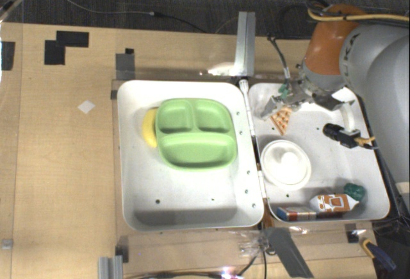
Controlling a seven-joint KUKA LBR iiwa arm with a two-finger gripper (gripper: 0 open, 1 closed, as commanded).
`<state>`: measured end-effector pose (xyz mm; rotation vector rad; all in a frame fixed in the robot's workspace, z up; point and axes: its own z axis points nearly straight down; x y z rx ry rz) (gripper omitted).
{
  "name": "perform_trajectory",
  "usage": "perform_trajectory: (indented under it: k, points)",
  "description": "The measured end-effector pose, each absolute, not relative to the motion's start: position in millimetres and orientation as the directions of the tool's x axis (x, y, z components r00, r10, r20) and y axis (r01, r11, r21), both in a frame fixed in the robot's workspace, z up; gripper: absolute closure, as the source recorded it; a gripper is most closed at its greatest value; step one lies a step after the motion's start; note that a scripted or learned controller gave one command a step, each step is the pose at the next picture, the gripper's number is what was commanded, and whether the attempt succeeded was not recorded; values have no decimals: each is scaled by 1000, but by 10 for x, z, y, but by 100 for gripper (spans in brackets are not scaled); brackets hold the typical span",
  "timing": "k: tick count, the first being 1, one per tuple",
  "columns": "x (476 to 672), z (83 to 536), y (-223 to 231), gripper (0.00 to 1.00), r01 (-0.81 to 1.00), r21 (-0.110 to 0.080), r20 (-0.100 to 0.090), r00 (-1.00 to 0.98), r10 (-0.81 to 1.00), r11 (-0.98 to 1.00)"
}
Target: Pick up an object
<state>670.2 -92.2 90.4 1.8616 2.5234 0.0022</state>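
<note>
While the hand [286,97] sits low in the right bin's [378,207] far left corner, just above a waffle-patterned piece [280,120], its grip state cannot be told.

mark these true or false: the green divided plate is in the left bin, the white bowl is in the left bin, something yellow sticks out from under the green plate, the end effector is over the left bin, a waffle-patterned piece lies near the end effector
1. The green divided plate is in the left bin. True.
2. The white bowl is in the left bin. False: it sits in the right bin.
3. A yellow object sticks out at the plate's left edge. True.
4. The end effector is over the left bin. False: it is over the far part of the right bin.
5. A waffle-patterned piece lies near the end effector. True.
</note>
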Motion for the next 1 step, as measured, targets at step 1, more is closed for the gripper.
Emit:
perform_trajectory:
  k: [1]
  points:
    - [6678,889,-1107,0,861,-7,10,-508,861,508]
